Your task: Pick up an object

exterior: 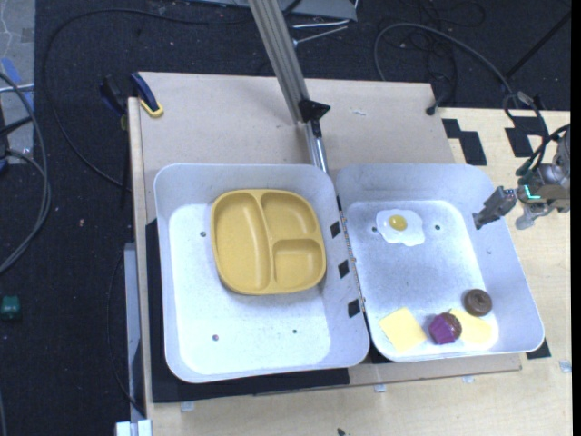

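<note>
1. Fingers first: we cannot tell how far apart they stand, for the gripper [505, 205] is small and dark at the far right of the view, and we see nothing between them.
2. We find the gripper over the right bin's [508, 271] rim at about three o'clock, well apart from every object inside.
3. We see a toy fried egg [400, 227] lying near the right bin's twelve o'clock side.
4. We see a brown doughnut-like piece [477, 302], a purple object [444, 328] and two yellow slices [402, 329] grouped towards five o'clock.
5. We see a yellow divided plate [269, 241] resting in the left bin [191, 334], upper middle.
</note>
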You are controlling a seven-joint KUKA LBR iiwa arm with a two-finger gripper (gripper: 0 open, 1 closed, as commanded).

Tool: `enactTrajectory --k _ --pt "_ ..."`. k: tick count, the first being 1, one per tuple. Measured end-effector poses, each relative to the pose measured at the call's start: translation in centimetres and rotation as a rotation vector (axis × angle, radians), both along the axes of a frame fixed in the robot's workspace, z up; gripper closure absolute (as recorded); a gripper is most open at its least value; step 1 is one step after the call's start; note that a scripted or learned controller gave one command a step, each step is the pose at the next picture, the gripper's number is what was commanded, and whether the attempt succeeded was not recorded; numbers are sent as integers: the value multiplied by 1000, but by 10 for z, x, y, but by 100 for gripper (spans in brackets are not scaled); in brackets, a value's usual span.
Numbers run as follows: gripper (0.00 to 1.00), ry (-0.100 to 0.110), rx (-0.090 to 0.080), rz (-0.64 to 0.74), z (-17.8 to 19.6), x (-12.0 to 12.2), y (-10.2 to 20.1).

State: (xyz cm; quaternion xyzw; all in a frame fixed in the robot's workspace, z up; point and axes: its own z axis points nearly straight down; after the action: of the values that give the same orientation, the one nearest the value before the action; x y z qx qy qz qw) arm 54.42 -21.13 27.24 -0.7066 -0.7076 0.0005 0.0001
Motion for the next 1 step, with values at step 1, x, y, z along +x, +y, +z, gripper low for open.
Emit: enactTrajectory --k 1 --pt "0 -1 0 0 0 0 0"
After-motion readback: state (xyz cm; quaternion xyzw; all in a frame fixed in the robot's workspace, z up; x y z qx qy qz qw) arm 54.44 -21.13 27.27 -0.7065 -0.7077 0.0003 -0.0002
